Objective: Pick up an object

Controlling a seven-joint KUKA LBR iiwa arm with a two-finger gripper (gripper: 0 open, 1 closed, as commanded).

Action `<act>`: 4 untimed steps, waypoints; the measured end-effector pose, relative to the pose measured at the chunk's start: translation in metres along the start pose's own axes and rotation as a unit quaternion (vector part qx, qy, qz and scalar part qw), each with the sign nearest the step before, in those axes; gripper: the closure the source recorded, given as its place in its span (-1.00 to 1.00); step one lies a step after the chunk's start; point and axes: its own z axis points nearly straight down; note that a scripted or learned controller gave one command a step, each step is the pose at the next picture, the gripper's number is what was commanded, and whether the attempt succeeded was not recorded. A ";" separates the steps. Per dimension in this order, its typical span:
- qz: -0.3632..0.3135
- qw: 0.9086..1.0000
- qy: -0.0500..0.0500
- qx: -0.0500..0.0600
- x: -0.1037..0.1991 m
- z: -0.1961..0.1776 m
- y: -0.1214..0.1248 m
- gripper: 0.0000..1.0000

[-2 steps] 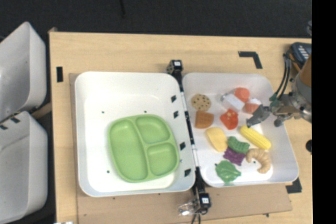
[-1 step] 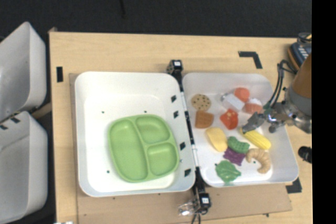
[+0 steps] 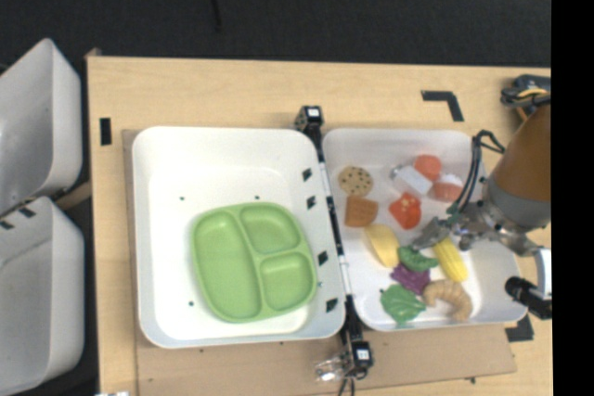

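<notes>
From the camera above the bench, the arm comes in over the right bin [image 3: 371, 142] from its right wall, orange band showing above the wrist, and the gripper [image 3: 444, 235] hangs low over the toy food at about mid-height of the bin's right half. Whether it is wide, narrow or closed on something, I cannot tell; the metal there blurs into the clutter beneath.

Here's what matters: the yellow corn cob [image 3: 451, 261] lies just below the gripper, toward the bin's near edge, almost touching it. Its long axis runs at a slant, upper-left to lower-right, so a grasp would likely want to close across that line. It looks like the nearest candidate for picking.

Crowding it: a green leafy piece [image 3: 416, 257] just to its left, a purple piece [image 3: 409, 277] below that, a croissant [image 3: 449, 296] near the bin's front edge. A red piece [image 3: 405, 210] sits up-left of the gripper, a banana [image 3: 381, 246] further left, and a cookie [image 3: 354, 179] lies toward the bin's back-left corner.

In the left bin [image 3: 158, 199], a green divided plate [image 3: 252, 262] lies toward the front, well apart from the action.

Nothing reads as lifted yet.
</notes>
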 end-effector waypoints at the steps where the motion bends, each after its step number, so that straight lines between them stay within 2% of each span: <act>1: 0.002 1.000 -0.001 -0.003 -0.002 0.007 0.002 -1.00; 2: 0.004 1.000 -0.001 -0.003 -0.002 -0.002 0.001 1.00; 3: -0.002 1.000 -0.001 -0.004 -0.001 -0.065 0.003 1.00; 4: -0.002 1.000 -0.001 -0.004 0.000 -0.112 0.013 1.00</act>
